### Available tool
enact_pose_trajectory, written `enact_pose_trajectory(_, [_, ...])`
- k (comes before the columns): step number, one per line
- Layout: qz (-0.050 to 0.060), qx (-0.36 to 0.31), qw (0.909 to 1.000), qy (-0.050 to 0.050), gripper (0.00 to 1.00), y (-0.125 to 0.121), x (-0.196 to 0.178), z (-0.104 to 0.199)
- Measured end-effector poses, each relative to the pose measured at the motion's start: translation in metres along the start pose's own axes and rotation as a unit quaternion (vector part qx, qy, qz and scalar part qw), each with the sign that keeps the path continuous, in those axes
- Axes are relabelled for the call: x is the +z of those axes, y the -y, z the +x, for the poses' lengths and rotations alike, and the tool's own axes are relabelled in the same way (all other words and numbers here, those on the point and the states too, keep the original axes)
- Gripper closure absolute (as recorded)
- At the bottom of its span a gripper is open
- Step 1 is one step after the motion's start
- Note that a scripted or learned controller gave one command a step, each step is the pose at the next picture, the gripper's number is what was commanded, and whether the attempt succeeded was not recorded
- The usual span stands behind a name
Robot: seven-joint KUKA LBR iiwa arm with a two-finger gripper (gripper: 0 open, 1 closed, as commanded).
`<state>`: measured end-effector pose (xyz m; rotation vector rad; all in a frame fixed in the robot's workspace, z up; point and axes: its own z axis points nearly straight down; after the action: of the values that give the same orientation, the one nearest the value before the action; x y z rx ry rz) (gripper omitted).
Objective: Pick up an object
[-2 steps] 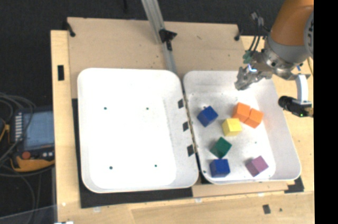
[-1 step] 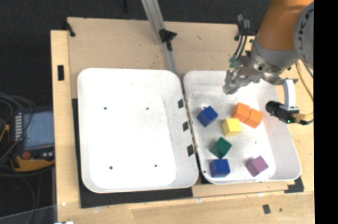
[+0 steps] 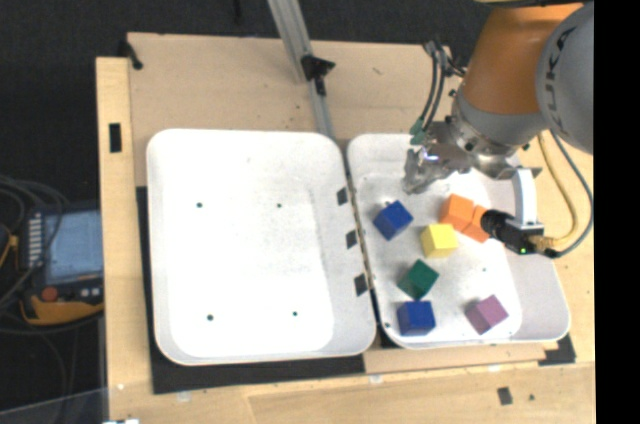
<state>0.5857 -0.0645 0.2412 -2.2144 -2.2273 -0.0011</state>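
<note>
While blocks sit loose in the right bin (image 3: 540, 327):
Nearest block: blue cube (image 3: 393, 219), matte, tilted, near the bin's left wall
Neighbours: yellow cube (image 3: 438, 240), orange cube (image 3: 461, 212)
Gripper (image 3: 422, 174): above the bin's upper left, finger state unclear

Even overhead light, fairly bright. White bins (image 3: 250, 242) near blown out, little surface detail. Soft short shadows under the cubes (image 3: 430, 262). Floor beyond the bench (image 3: 120, 212) edges very dark. Overall soft focus, slight grain.
</note>
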Motion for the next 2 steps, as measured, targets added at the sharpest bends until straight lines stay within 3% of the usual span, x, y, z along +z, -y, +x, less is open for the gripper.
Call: enact_pose_trajectory(2, [0.0, 0.0, 1.0, 0.0, 1.0, 0.035, 0.016, 0.096])
